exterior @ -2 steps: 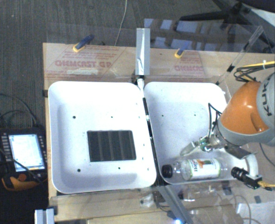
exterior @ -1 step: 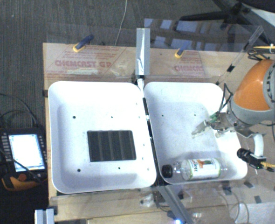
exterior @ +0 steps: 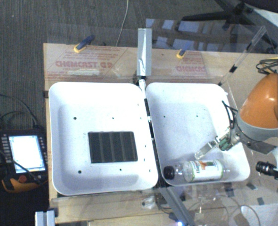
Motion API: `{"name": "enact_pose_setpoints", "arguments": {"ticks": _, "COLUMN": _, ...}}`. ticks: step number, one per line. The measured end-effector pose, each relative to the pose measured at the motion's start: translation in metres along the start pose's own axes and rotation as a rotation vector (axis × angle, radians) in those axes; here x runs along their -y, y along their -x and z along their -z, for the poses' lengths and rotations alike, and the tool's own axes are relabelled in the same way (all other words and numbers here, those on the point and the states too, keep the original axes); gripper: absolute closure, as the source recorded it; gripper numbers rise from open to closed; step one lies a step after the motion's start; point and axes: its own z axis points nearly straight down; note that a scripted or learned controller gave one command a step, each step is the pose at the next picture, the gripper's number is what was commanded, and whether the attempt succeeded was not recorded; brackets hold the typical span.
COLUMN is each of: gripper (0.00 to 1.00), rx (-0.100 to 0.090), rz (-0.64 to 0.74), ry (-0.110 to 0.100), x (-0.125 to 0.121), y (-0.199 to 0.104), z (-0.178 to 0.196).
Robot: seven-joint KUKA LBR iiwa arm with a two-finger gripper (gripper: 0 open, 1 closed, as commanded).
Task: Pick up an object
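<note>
Bottle (exterior: 199, 170) is your target here, lying on its side in the right bin (exterior: 186, 102), down at the near edge. Its long axis runs left to right, with the dark cap pointing left toward the seam between the two bins and the base pointing right. It looks like clear plastic with a pale label that has a bit of orange and green print on it, smooth and round, so I'd guess it rolls toward or away from you pretty easily if it gets nudged from the side.

Your pincer (exterior: 206, 149) comes in from the right, hanging off the grey arm with the orange band (exterior: 262, 102). It sits just above and slightly right of the bottle's middle in the picture, close to it but with nothing between its tips as far as I can see. The tip end is small and glinty, and honestly you can't tell how wide it's spread from this angle.

So the move you need is short: the bottle lies just toward the near side of the pincer. I'd want the tips straddling across the barrel, not along it.

Left bin (exterior: 73, 107) has a flat dark ribbed rectangle (exterior: 112, 147) in it, well apart from all this. Both bins are shallow white plastic sitting on the surface.
</note>
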Motion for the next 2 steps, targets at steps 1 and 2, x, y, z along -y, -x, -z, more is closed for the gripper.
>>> {"name": "enact_pose_setpoints", "arguments": {"ticks": 1, "gripper": 0.0, "rx": 0.016, "rz": 0.082, "ry": 0.011, "x": -0.024, "y": -0.039, "z": -0.043}}
{"name": "enact_pose_setpoints", "arguments": {"ticks": 2, "gripper": 0.0, "rx": 0.003, "rz": -0.22, "ry": -0.002, "x": -0.019, "y": 0.006, "z": 0.007}}
